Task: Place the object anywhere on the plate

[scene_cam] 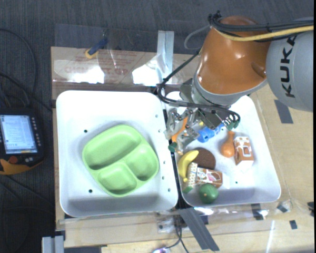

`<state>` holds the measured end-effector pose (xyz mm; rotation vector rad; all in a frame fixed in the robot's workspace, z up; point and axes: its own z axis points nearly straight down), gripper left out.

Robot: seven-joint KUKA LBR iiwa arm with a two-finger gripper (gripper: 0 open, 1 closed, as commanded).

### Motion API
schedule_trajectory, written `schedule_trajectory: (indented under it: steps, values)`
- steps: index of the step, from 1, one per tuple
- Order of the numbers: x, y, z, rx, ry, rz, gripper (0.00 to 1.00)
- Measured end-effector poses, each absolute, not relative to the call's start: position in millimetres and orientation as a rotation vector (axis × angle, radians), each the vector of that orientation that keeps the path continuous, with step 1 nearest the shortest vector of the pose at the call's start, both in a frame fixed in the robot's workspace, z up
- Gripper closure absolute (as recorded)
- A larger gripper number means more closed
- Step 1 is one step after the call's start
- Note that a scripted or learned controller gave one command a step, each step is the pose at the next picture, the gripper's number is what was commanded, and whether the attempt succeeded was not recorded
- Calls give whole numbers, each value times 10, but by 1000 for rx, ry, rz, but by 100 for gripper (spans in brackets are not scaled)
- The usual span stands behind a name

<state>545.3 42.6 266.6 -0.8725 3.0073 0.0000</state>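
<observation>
A light green plate (121,159) with three compartments lies in the left bin (73,115), and nothing rests on it. My gripper (181,129) hangs low over the left side of the right bin (263,167), just beside the wall between the bins. Directly under and around it sit a small orange piece (185,122) and a blue toy (205,135). A yellow banana (186,163) lies just below the gripper. The arm's orange band (229,62) hides the far part of the right bin.
The right bin also holds a brown round piece (205,158), a printed carton (206,178), a green ball-shaped fruit (208,193), an orange fruit (228,147) and a small red and white box (244,149). A tablet (16,133) sits left of the bench.
</observation>
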Motion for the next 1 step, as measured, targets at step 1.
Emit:
schedule_trajectory:
  steps: [1]
  values:
    - [5440,402,2621,-869,3018,2,0]
